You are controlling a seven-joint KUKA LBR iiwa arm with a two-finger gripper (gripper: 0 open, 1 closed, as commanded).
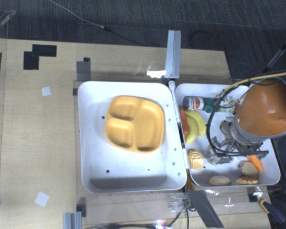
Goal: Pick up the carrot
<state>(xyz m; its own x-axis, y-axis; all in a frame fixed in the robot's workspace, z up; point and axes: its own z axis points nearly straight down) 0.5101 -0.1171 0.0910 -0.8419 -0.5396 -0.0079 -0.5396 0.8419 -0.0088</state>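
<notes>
Orange marks two things in the right bin (276, 178): the band on the arm (264, 109) and the carrot (256, 163) itself. The carrot lies near the bin's front right corner, a short tapered piece just beside a brownish round item (249, 168) and above a small red-and-yellow food item (248, 179).

The arm reaches in from the right and hangs over the middle of the right bin. The gripper (227, 147) sits below the orange band, among dark cables. Whether the jaws stand open or shut cannot be told from this slanted view, and nothing is seen held in them. The carrot rests on the bin floor, apart from the gripper and to its right.

Other contents of the right bin:
- a banana (196, 125) beside a red item (183, 119) along the left wall;
- a can (196, 103) lying at the back;
- a pale yellow block (196, 159) and a tan oval piece (219, 180) toward the front.

The left bin (93, 142) holds a yellow compartment tray (135, 123).

Judged step: approach. The grasp is not yet made. The next move calls for shifting the gripper toward the front right corner, centring it over the carrot, aligning the jaws across its narrow width, then descending. The neighbouring items crowd the carrot, so a clean closure likely requires precise placement.
</notes>
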